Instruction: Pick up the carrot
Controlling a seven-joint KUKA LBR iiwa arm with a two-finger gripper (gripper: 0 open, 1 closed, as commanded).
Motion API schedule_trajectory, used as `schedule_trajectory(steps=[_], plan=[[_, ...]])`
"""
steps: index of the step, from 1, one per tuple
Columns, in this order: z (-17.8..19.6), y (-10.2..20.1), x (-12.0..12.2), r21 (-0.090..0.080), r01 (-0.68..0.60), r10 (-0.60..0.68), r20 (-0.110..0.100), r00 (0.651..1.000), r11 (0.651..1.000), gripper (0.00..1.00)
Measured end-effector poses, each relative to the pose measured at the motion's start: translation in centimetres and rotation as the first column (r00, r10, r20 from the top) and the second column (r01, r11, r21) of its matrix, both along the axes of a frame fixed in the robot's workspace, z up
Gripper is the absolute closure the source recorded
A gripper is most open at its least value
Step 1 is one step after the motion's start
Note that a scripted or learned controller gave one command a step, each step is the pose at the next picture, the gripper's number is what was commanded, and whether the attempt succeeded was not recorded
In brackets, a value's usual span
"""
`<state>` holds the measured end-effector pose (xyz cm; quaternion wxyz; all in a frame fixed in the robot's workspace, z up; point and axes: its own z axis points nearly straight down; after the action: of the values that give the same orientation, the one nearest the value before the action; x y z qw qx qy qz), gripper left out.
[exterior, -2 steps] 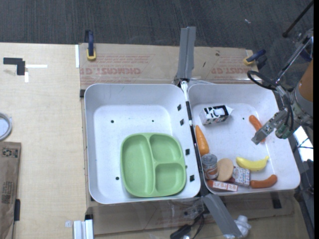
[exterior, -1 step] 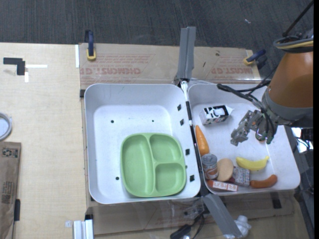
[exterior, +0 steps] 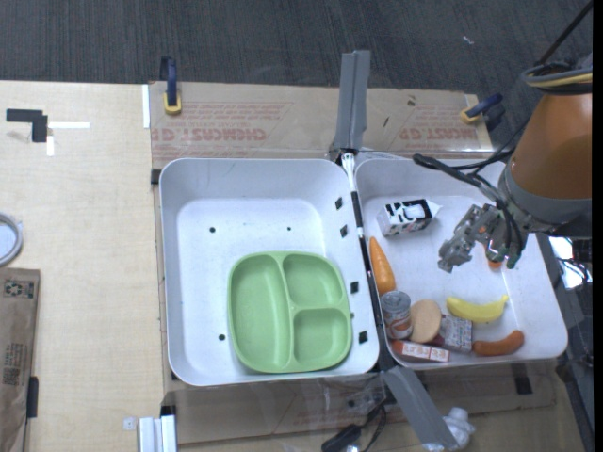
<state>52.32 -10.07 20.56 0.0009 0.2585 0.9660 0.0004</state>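
The carrot (exterior: 382, 266) lies in the right bin (exterior: 537, 281), tight against that bin's left wall, beside the divider between the two bins. Its long axis runs near to far with a slight slant: the thin end points toward the far side, and the thicker end sits nearer, just above the can (exterior: 397, 314). It looks like a small toy carrot, so it is probably light, stiff and smooth, likely to skid or roll if pinched off-centre. The best hold seems to be across its thick middle, fingers closing left to right over the short axis, though the wall at its left leaves little room for one finger. Near its thick end lie the can, a tan round piece (exterior: 426, 320) and a small box (exterior: 426, 351); a black-and-white carton (exterior: 409, 216) sits to its far right. Further right are a banana (exterior: 477, 307) and a sausage (exterior: 497, 344). The gripper (exterior: 464, 243) hovers well to the right of the carrot, over bare bin floor; its fingers look spread and hold nothing. The left bin (exterior: 188, 252) holds a green divided plate (exterior: 290, 311).
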Motion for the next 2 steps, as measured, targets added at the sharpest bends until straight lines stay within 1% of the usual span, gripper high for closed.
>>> schedule_trajectory(steps=[1, 2], plan=[[-1.44, 2.51, 1.14, 0.000, -0.039, 0.039, -0.002, 0.999, 0.999, 1.00], [-0.53, 2.48, 1.24, 0.000, -0.037, 0.037, 0.000, 0.999, 0.999, 1.00]])
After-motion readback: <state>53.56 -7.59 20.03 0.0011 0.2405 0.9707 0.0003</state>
